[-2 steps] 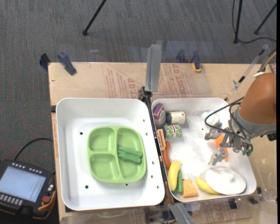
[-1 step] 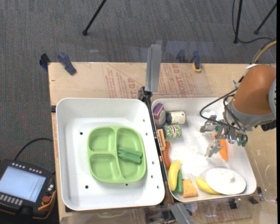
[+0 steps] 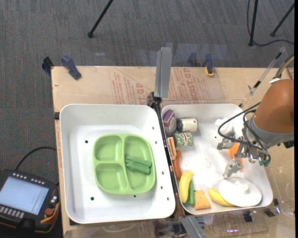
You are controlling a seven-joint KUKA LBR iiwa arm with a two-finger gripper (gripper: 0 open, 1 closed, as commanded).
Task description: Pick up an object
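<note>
— Orange was what stood out: something small and orange [image 3: 233, 149] lay in the right bin [image 3: 214, 112], right up against the hand [image 3: 237, 157].

— Was the hand gripping it?

— I couldn't tell. The hand hung low over the right half of that bin, but the wrist and cables hid its tips, so whether it was released, clenched or grasping anything stayed unclear.

— What else was in there?

— Cans [image 3: 185, 132] toward the far left corner, a banana [image 3: 185, 184] and a cheese-like wedge [image 3: 201, 200] along the near edge, and a white plate [image 3: 241, 192] with another yellow piece [image 3: 218, 197] beside it, just near of the hand.

— And the left bin [image 3: 72, 133]?

— A green divided tray [image 3: 123, 162] with a dark green piece [image 3: 138, 164] lying on it, well apart from the arm.

— So how far along was the pick?

— By my reading, the reach into the bin was done. A secure grip and the lift were not shown; nothing was visibly raised off the bin floor.
</note>
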